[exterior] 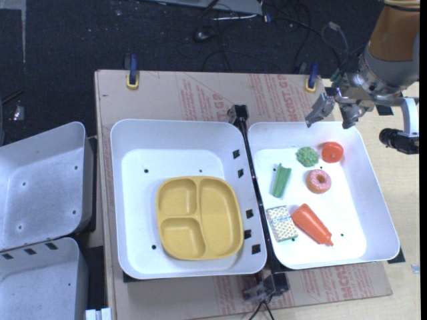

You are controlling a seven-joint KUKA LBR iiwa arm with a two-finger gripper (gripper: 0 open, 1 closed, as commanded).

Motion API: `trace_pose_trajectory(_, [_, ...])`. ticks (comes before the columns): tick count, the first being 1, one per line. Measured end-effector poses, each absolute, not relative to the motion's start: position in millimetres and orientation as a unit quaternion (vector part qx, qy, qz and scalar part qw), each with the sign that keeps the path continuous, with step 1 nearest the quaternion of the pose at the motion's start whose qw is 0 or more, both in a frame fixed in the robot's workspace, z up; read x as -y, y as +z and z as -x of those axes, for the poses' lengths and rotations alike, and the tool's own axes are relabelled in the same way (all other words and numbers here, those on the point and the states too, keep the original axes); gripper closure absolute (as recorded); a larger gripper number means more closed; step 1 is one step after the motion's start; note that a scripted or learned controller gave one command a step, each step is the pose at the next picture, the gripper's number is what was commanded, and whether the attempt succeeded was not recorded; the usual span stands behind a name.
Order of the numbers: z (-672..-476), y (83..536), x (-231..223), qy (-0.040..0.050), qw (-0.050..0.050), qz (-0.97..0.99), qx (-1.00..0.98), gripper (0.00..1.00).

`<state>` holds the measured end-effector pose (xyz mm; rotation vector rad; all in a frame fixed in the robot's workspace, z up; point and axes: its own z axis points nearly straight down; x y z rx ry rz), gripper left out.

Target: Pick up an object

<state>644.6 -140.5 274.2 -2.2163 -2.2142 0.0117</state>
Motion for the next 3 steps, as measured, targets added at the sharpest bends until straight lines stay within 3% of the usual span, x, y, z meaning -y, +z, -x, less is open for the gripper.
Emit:
trace_pose_trajectory(1, [-646.5,281,140,0.0003,0.0,0.707,0.708,0.0])
trace_pose_trajectory(3, [-640.6,169,147,0.0017,0.002,0.708,0.707,0.0])
